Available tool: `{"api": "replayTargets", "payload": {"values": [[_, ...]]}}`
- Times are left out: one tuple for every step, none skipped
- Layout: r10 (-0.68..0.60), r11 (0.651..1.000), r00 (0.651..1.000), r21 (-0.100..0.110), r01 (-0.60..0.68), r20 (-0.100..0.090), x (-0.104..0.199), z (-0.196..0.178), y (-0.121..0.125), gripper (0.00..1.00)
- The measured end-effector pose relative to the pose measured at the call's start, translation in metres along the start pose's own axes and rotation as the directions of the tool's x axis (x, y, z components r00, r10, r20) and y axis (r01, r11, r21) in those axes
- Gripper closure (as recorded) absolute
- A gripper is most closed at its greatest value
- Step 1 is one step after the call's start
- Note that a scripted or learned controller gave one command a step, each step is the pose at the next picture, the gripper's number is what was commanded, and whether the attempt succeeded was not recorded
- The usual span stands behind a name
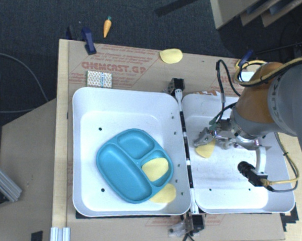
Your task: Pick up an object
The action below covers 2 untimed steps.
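Camera view: the jaws [206, 140] sit low in the right bin [228, 197], directly over a yellow piece [205, 150], apparently positioned to take it. Whether they are open or closed cannot be told. A blue tray [126, 165] occupies the left bin [88, 117].

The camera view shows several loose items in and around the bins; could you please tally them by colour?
Yellow: 4
Blue: 2, divided plate and clip
Orange: 1, small carrot
Total: 7
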State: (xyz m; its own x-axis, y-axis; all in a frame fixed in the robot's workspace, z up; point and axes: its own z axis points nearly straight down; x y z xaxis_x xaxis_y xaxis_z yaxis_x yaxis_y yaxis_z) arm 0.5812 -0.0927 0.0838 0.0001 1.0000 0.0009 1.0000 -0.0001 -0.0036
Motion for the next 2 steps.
{"api": "replayTargets", "payload": {"values": [[0.0,1.0,1.0,-0.004,0.0,0.001,0.0002,-0.011,0.001,1.0],[0.0,1.0,1.0,-0.003,0.0,0.0,0.0003,-0.0107,0.0008,0.0]]}}
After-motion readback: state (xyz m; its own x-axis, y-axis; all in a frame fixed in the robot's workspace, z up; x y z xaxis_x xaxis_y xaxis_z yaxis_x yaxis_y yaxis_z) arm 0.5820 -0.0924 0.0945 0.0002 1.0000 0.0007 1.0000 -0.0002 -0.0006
